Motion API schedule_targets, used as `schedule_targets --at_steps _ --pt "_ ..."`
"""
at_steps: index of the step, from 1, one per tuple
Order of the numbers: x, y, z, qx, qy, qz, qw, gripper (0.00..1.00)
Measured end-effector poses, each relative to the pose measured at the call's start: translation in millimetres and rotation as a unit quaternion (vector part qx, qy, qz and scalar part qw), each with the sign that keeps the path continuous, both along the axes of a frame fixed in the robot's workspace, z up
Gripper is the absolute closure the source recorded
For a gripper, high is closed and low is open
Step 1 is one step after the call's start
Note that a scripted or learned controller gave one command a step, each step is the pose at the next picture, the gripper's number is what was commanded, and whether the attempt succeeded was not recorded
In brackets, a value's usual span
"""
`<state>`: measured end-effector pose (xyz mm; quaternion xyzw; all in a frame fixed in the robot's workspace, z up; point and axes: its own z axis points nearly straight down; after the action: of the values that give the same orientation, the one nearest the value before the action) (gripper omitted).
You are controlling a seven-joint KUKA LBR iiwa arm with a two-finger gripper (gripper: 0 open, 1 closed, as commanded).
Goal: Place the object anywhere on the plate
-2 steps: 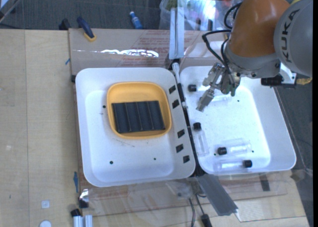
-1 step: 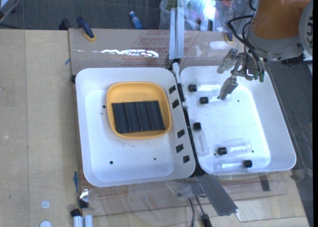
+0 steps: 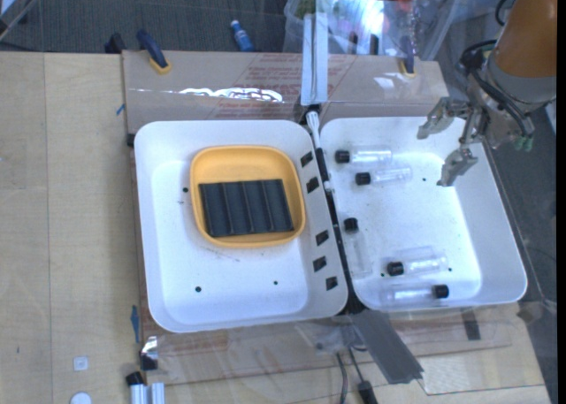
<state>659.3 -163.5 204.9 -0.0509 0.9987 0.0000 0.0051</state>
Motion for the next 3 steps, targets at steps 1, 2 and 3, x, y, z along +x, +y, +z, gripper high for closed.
schedule_targets --at_steps 1,2,3 --pt "9 -54 96 -0.0014 -0.001 0.14 0.9901 0.0" --pt "10 -54 109 -0.0012 -0.006 0.138 0.9903 1.0" --pt "8 -59 219 -0.0022 0.0 0.248 0.9688 1.0"
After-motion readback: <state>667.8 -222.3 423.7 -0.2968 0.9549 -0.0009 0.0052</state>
